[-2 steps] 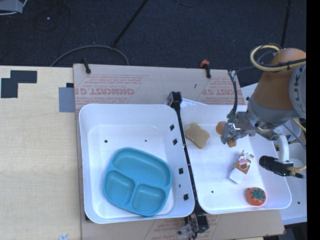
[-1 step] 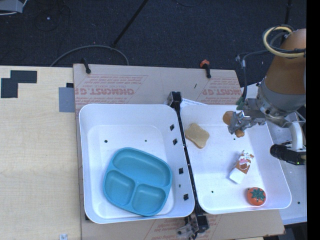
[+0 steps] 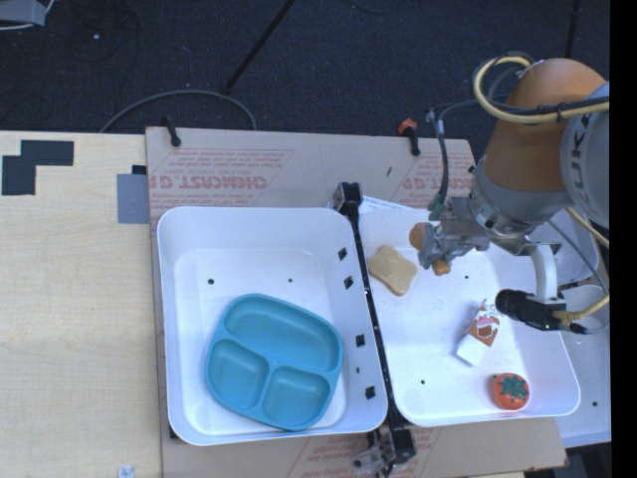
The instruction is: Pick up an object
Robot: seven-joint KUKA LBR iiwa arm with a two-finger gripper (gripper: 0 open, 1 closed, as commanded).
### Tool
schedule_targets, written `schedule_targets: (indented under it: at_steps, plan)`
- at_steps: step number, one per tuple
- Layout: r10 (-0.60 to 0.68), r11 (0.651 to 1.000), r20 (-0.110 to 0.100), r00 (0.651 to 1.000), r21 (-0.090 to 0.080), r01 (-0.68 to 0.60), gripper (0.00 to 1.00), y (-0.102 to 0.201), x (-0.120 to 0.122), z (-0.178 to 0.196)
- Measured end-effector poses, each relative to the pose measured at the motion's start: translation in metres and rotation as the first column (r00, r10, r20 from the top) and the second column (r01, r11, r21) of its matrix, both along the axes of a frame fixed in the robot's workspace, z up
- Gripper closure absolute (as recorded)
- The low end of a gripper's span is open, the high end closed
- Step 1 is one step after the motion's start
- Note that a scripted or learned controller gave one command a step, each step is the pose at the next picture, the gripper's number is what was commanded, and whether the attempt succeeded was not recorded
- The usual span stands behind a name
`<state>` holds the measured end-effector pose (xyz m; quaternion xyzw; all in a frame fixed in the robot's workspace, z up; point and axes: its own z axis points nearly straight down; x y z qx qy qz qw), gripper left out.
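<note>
On the bench, 2 shallow white bins sit side by side, the left bin (image 3: 174, 267) and the right bin (image 3: 557, 406), parted by 1 black divider rail (image 3: 364, 302); both rest on 1 sheet of printed cardboard (image 3: 249, 172).

Nearest the camera, the left bin holds 1 blue divided tray (image 3: 272, 360) with 3 compartments, lying flat toward the near side; the right bin holds 1 orange-red tomato-like toy (image 3: 509, 390) in its near right corner, well apart from the rest; just beyond it lies 1 small white-and-red carton (image 3: 480, 334), tilted, near the middle of the bin floor.

Farther back in the right bin, 1 tan bread-like piece (image 3: 392, 269) lies just beside the divider rail; 1 small brown object (image 3: 418, 235) sits at the far side, partly hidden by the gripper.

The gripper (image 3: 439, 250) hangs over the far part of the right bin, between the bread-like piece and the carton but closer to the former; whether its fingers are apart or together cannot be told, and nothing can be seen between them. The grey arm with its orange band (image 3: 542, 127) reaches in from the right and covers the bin's far right corner; 1 black cable part (image 3: 530, 310) hangs over the right bin near the carton.
</note>
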<state>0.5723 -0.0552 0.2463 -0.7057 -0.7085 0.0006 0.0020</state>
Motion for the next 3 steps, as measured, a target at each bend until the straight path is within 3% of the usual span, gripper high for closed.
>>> schedule_targets:
  at_steps: [3]
  plan:
    - [0.0,1.0,-0.003,1.0,-0.001,0.0,1.0,0.155,-0.017,-0.023]
